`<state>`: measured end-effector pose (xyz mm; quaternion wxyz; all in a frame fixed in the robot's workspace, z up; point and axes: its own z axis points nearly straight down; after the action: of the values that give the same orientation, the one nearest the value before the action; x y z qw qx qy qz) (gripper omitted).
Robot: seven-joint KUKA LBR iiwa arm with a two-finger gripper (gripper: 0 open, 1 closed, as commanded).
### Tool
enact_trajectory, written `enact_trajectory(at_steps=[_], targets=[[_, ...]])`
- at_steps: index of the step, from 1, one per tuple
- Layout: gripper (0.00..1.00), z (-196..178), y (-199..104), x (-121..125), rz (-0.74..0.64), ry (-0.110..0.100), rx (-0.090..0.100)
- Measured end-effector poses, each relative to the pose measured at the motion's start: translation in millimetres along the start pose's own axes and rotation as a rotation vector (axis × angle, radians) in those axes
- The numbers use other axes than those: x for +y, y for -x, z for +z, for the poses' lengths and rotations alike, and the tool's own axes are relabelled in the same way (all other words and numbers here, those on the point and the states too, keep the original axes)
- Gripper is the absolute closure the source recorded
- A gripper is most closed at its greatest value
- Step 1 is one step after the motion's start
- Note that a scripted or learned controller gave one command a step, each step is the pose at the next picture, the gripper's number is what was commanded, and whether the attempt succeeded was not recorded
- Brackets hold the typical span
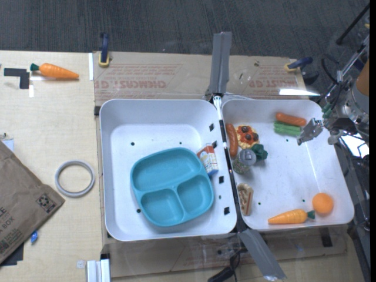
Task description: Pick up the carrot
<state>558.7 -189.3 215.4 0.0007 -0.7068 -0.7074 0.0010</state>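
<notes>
An orange carrot [289, 217] with a green top lies along the front wall of the right bin [294, 169], next to an orange ball [322, 203]. A second carrot [54, 71] lies on the bench at the far left, outside the bins. My gripper [322, 135] hangs over the right bin's far right side, well behind the bin's carrot and just right of a red and a green vegetable [289, 124]. Its fingers stand open with nothing between them.
Along the right bin's left side lie a sausage [231, 140], a pizza slice [247, 135], a grey-green toy [248, 156] and a hot dog [245, 197]. The left bin [117, 134] holds a blue divided plate [171, 185] and a small packet [208, 159]. A tape ring [74, 177] and cardboard box [23, 198] sit left.
</notes>
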Motion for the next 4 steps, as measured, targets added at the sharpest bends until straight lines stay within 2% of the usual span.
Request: enact_trajectory(at_steps=[1,2,3,4], targets=[[0.00,103.8,8.0,-77.9,0.005,-0.001,0.002],[0.00,124.4,-2.0,-81.2,-0.247,0.000,0.002],[0.00,124.2,-6.9,-80.4,-0.720,0.002,0.001],[0.00,125.1,-45.5,-81.1,-0.464,0.000,0.002]])
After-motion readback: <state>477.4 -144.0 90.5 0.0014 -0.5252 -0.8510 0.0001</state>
